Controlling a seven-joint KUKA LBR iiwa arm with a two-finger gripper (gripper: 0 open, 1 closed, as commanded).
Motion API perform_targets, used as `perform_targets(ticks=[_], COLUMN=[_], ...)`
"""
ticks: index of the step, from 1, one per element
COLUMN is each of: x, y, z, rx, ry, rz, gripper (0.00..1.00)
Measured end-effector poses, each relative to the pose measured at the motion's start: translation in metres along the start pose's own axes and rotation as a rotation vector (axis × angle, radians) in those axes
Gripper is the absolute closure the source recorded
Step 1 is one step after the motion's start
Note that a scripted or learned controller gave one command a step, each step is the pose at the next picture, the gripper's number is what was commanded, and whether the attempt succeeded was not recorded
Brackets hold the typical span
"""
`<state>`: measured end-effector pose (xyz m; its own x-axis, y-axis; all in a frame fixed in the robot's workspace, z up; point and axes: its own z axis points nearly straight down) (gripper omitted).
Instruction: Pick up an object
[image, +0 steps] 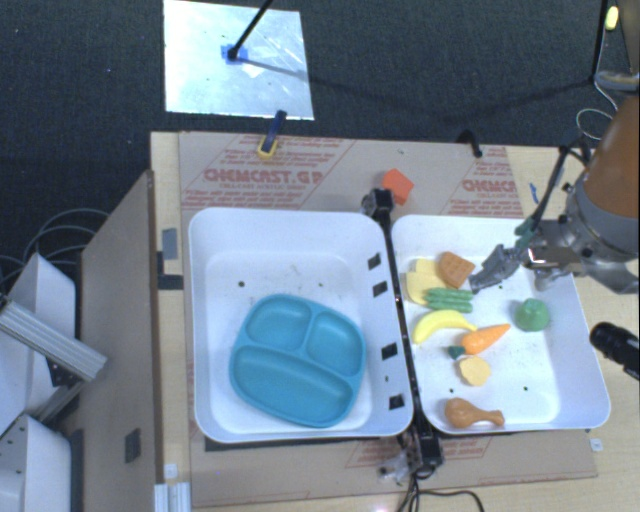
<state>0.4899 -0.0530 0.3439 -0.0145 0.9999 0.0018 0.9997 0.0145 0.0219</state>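
The right bin (585, 400) holds several toy foods: a brown bread piece (455, 268), a yellow cheese slab (424, 280), a green pea pod (448, 298), a banana (441, 324), a carrot (486, 338), a green round piece (532, 314), a small yellow piece (474, 371) and a drumstick (472, 413). My gripper (492, 270) hangs over the upper part of this bin, just right of the bread piece and pointing left and down toward it. Nothing shows in its grasp.
The left bin (215, 250) holds a blue divided plate (298, 360). An orange block (398, 185) lies on the board behind the bins. The divider (392, 300) runs between the bins. The arm's body (610, 200) covers the right bin's far right corner.
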Motion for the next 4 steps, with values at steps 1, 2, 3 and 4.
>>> perform_targets(ticks=[1, 2, 3, 4], x=[-0.038, -0.058, -0.055, -0.056], y=[-0.007, -0.01, 0.002, 0.003], z=[0.095, 0.178, 0.263, 0.249], rx=[0.028, 0.028, 0.021, 0.018], ry=[-0.002, -0.002, -0.002, -0.003], rz=[0.017, 0.016, 0.013, 0.015], gripper=[0.0, 0.0, 0.0, 1.0])
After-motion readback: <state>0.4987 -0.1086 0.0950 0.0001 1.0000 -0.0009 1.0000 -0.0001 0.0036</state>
